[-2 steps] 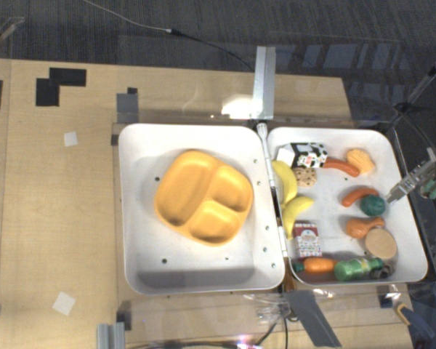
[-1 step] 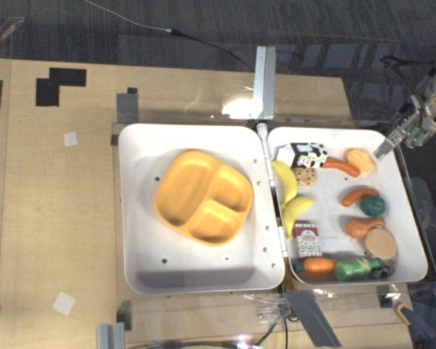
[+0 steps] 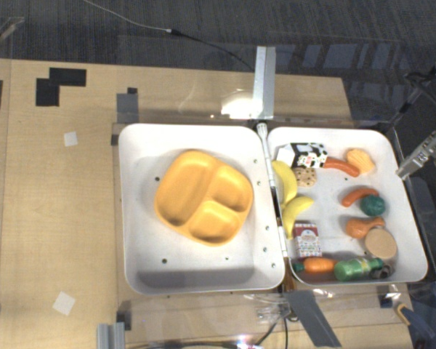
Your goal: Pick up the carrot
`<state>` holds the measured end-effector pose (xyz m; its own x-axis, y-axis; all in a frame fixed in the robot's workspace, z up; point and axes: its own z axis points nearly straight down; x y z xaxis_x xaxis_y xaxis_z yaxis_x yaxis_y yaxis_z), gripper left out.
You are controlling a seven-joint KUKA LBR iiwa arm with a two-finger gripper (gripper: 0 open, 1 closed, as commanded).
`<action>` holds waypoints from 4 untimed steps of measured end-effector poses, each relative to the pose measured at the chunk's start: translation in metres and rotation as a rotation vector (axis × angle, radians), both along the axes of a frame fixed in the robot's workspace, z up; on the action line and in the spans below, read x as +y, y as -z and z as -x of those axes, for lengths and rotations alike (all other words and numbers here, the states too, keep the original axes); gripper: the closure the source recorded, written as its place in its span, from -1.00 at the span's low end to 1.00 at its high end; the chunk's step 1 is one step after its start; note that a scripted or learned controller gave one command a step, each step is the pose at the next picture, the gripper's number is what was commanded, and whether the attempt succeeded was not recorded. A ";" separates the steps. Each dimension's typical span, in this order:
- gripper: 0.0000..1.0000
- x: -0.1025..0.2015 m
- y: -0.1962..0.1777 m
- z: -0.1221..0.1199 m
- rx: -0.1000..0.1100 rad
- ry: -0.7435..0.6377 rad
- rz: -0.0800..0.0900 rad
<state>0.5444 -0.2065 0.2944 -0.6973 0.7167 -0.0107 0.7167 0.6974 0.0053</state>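
Observation:
The carrot (image 3: pixel 318 265), orange with a small green end, lies along the front wall of the right bin (image 3: pixel 414 231), between a red-and-white carton (image 3: pixel 306 238) and a green piece (image 3: pixel 352 269). My gripper (image 3: pixel 424 156) shows as a grey metal part at the view's right edge. It is just outside the right bin's far right rim, well away from the carrot, with nothing seen in it.
The right bin also holds two bananas (image 3: pixel 289 191), a cow-patterned block (image 3: pixel 305 153), several other orange pieces (image 3: pixel 357 195), a dark green ball (image 3: pixel 373 205) and a tan disc (image 3: pixel 381 244). The left bin (image 3: pixel 138 195) holds a yellow divided plate (image 3: pixel 203 196).

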 end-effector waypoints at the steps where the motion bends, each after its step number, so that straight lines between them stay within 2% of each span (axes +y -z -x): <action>1: 1.00 0.001 0.095 0.044 0.013 0.071 -0.005; 2: 1.00 0.002 0.078 -0.032 0.003 0.155 -0.003; 3: 1.00 0.002 0.037 -0.068 -0.002 0.149 -0.003; 4: 1.00 0.002 0.046 -0.119 0.002 0.162 -0.003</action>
<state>0.6633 -0.2045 0.2487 -0.5729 0.8196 -0.0067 0.8196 0.5730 0.0053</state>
